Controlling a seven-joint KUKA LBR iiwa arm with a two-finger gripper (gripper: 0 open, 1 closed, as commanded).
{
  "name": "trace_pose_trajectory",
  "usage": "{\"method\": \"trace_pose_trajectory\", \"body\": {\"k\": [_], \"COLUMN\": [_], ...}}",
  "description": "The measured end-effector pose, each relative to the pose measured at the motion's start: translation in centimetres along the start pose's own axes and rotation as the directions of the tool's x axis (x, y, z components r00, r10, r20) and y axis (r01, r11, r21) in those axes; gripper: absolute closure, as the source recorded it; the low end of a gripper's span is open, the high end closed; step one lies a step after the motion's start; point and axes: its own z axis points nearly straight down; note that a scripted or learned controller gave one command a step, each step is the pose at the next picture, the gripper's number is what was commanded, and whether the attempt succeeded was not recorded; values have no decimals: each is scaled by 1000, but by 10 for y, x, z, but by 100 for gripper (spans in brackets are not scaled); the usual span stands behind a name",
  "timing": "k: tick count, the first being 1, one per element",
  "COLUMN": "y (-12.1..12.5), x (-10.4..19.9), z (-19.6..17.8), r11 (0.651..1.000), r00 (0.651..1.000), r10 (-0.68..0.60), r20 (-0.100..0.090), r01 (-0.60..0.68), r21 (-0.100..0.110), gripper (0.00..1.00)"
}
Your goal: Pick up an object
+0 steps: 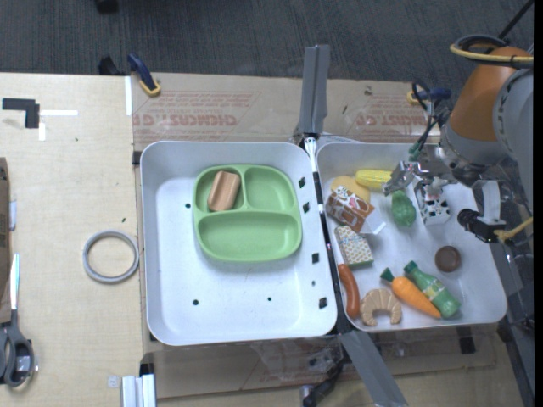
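The arm (488, 100) is reaching into the right bin (484, 308), its gripper (405, 185) hovering just above a green toy (403, 212); grip state, cannot tell. Nothing is lifted, so the pick is looking undone.

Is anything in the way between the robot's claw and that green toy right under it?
Nothing visible does. The gripper hangs just above the green toy in the right bin. The corn lies to the side, not between them.
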Motion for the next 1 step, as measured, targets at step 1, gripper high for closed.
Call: {"method": "trace_pose_trajectory", "body": {"k": [1], "y": [29], "x": [-16], "z": [-104], "r11": [997], "r00": [998], "r10": [70], "r20": [-3], "r01": [-70], "r21": [21], "gripper": [0]}}
